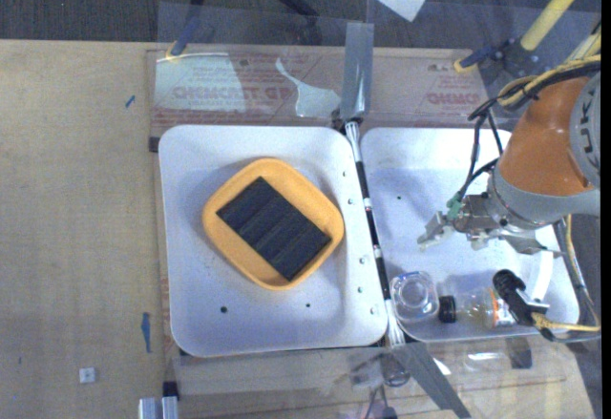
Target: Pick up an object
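One claw [434,228] hangs over the right bin [410,169].

Wooden bench [67,217], 2 white bins [191,312] side by side

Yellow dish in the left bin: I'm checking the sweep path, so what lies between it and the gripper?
In the camera view, between the yellow dish and the gripper lie bare bin floor and the two bins' adjoining rims.

The left bin [191,303] is white and carries a yellow-orange dish [221,245] with a ribbed black pad [273,228]. The surface [67,217] is pale tan wood; the arm's band [539,155] at three o'clock is orange.
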`<action>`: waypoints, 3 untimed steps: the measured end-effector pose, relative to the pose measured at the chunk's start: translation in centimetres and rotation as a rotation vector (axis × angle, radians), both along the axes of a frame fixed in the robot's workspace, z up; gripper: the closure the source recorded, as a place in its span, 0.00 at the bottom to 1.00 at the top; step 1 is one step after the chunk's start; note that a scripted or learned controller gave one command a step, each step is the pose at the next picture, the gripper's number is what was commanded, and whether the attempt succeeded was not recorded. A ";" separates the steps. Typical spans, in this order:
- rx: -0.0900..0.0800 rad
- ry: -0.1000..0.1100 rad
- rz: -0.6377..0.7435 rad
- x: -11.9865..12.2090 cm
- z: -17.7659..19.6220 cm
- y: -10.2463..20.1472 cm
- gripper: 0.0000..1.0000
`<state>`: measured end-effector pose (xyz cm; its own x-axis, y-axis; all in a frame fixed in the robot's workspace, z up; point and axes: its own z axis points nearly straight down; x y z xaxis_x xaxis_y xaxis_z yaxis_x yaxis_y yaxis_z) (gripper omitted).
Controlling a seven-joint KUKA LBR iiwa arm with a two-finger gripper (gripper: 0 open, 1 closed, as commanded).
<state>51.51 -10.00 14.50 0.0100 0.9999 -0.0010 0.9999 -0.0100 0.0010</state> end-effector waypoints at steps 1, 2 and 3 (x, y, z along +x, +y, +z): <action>0.002 -0.007 0.044 -3.3 -5.7 0.2 0.00; 0.000 0.001 0.034 -3.6 -2.5 0.4 0.00; -0.001 -0.001 0.302 -3.5 11.6 -2.2 0.00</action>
<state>48.02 -12.18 26.10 -0.2879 0.9576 -0.0018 0.9576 0.2879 0.0014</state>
